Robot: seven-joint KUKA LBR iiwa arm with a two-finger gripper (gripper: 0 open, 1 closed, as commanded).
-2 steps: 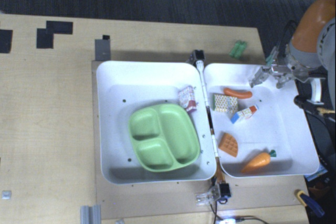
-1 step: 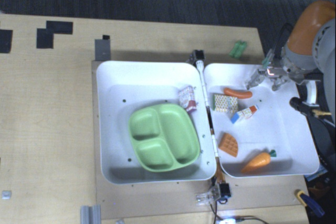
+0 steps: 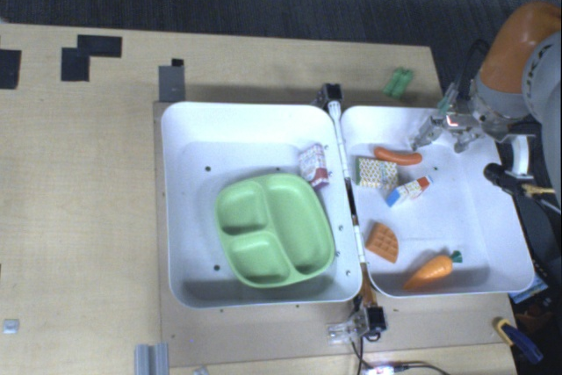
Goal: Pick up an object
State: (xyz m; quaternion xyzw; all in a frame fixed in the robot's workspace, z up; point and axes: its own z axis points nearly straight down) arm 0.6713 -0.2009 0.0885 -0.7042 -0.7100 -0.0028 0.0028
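My gripper point(image 3: 446, 134) hangs over the far right part of the right bin point(image 3: 492, 215), its fingers spread apart with nothing between them. Just left of it and lower lies a toy hot dog point(image 3: 397, 157). Below that sit a patterned box point(image 3: 377, 173) and a small blue, white and red tube point(image 3: 408, 191). A waffle piece point(image 3: 382, 241) and a toy carrot point(image 3: 430, 269) lie nearer the bin's front.
The left bin point(image 3: 189, 189) holds a green divided plate point(image 3: 275, 229) and a small red-and-white packet point(image 3: 313, 163) by the divider. A green object point(image 3: 398, 82) lies on the bench behind the bins. The arm's body fills the right edge.
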